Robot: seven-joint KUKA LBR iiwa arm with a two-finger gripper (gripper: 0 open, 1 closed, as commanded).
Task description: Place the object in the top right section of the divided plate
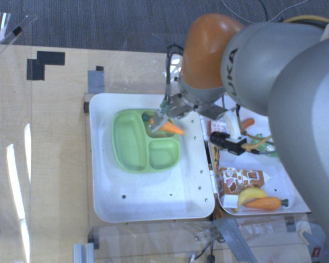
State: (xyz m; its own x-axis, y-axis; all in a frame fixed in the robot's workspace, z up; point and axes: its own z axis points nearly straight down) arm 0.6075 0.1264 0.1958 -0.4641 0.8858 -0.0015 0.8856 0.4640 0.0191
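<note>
– What has your gripper (163, 119) got?
– Its fingers pinch a toy carrot (170, 128) over the green divided plate (130, 144), at its top right section.
– Anything near?
– You've a banana (249, 195) and another carrot (263, 203) in the right bin (296, 204)

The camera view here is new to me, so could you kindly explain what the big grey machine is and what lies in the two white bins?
The grey machine is a robot arm with an orange band, reaching in from the right. One fixed camera looks down at a slant on the bench. The gripper at the arm's end hangs over a green divided plate in the left bin. A small orange carrot lies at its tip, over the plate's top right section; whether it is gripped or already released is unclear. The right bin has a banana, another carrot, a brown packet and other small items.
</note>
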